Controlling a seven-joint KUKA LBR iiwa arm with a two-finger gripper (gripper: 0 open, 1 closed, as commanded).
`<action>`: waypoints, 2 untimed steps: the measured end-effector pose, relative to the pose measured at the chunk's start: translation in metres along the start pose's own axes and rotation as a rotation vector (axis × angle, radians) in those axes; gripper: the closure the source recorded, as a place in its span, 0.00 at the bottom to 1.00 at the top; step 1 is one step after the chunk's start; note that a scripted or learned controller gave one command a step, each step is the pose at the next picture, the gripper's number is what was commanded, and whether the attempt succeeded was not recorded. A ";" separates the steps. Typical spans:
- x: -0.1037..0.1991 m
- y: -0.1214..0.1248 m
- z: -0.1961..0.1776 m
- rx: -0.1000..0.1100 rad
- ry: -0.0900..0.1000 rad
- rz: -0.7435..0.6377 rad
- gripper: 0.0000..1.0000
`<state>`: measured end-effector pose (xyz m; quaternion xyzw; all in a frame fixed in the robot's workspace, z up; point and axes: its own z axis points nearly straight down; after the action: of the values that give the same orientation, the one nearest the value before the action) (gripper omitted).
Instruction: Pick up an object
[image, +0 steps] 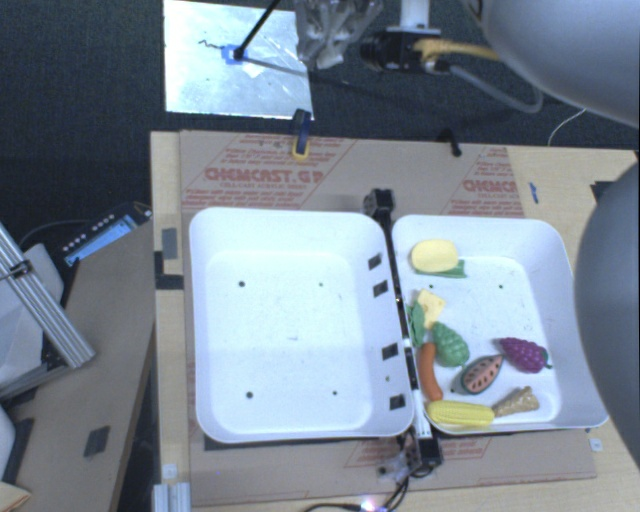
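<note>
Nearest you, along the front wall of the right bin (560, 300), lie a yellow corn cob (460, 412) and a tan, cone-like piece (516, 403). Just behind them sit a brown oval item (482, 374), a purple grape bunch (524, 353), a green lumpy vegetable (449, 345) and an orange carrot (430, 371). A small yellow wedge (432, 305) and a yellow lemon-like fruit (434, 256) lie farther back. All of these crowd the near-left part of that bin, close to the divider where it meets the left bin (280, 320).

You are at the very start, by my reading: nothing is lifted, and the hand (330, 40) hangs high at the far edge of the view, well apart from both bins and beyond the bench (170, 180). Its metal parts are blurred there, so you cannot tell whether it is released or clenched.

Your next move calls for choosing one item, carrying the hand over the right bin and lowering it with room around the target. The grape bunch and the lemon-like fruit stand most apart from their neighbours, so they look the easier picks.

As for lie: the corn cob's long axis runs left to right along the front wall. The carrot runs front to back beside the divider, touching or nearly touching the green vegetable. The grape bunch points its narrow end to the right.
</note>
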<state>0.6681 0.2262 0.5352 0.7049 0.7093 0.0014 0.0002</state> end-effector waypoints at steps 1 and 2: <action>0.008 0.000 0.000 0.000 -0.001 0.002 1.00; 0.008 0.000 0.000 0.001 -0.002 0.001 1.00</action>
<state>0.6681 0.2343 0.5353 0.7051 0.7091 0.0006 0.0006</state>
